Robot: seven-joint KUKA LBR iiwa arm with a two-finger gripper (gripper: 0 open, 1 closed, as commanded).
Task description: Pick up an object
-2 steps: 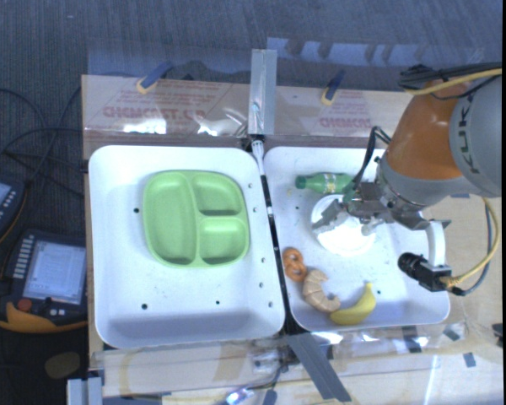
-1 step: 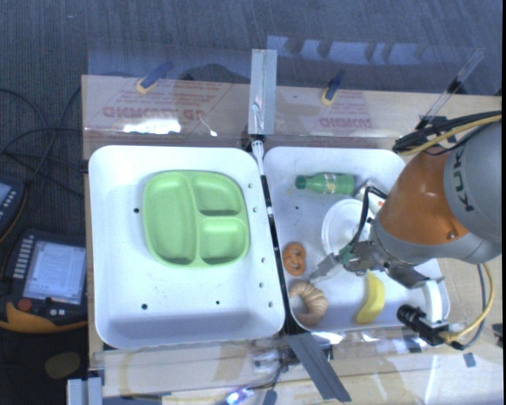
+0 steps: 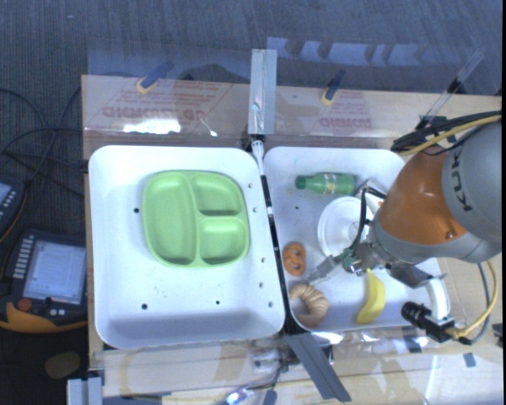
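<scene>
1. The gripper [image 3: 336,263] hangs over the middle of the right bin [image 3: 274,194]; whether it is apart or together cannot be told here.
2. Nothing shows between its tips, so I judge the pick not yet made.
3. Nearest candidates: the white cup [image 3: 339,219] just behind it, the banana [image 3: 371,299] toward the bin's front edge.
4. The orange piece [image 3: 293,258] and doughnut [image 3: 309,303] lie by the bin's left wall, the green bottle [image 3: 325,182] near its back edge.
5. The banana probably suits best: straddle its narrow width.

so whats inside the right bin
The right bin holds a green bottle, a white bowl, an orange cookie, a brown pastry and a banana. The arm covers the bin's far right side.
</scene>
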